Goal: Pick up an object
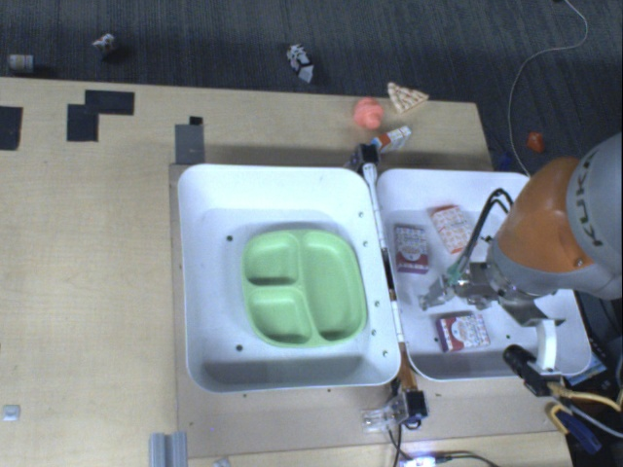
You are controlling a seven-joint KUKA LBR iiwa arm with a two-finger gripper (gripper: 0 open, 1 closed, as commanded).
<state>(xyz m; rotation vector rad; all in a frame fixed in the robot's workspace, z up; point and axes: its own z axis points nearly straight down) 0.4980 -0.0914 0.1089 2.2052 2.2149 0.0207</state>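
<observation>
Dark carpet [195,17] runs along the top of the view, with a few small scraps scattered on it. Below it sits a pale wooden bench [88,290] carrying two shallow white bins side by side.

Left bin [209,202]: contains a green divided tray [304,287] lying flat, three compartments visible, roughly centred on the bin floor.

Right bin [419,188]: contains three small flat packets. One packet with a red and white face [451,228] lies toward the far side; a darker packet [410,248] lies near the wall shared with the left bin; a third packet [462,332] lies toward the near side.

Arm [555,227]: grey with an orange band, reaching in from the right over the right bin. Its gripper [450,288] is low over the bin floor, between the far packets and the near one, just above the near packet. Whether its grasp is released or clenched cannot be told from this angle, and nothing is seen held in it.

On the bench behind the bins: a pink ball [368,113], a patterned triangular piece [407,96] and a small tube-like item [391,140].
</observation>
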